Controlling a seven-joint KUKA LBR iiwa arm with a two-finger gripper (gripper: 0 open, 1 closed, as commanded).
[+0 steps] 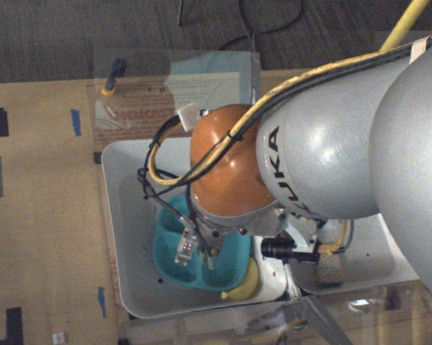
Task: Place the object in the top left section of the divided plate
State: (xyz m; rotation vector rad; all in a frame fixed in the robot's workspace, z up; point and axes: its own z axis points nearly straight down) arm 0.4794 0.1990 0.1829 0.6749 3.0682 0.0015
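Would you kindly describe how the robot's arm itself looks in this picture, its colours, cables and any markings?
The arm has bulky, rounded, glossy silver-grey links, with black KUKA lettering on the casing. Above the wrist sits a smooth orange dome-shaped band. A yellow cable paired with a black one runs along the arm and loops beside the orange part. The gripper below is metallic grey.

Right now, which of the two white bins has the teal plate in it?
The left bin. The teal plate lies in it under the gripper, with a yellow object at its lower edge. The right bin has none.
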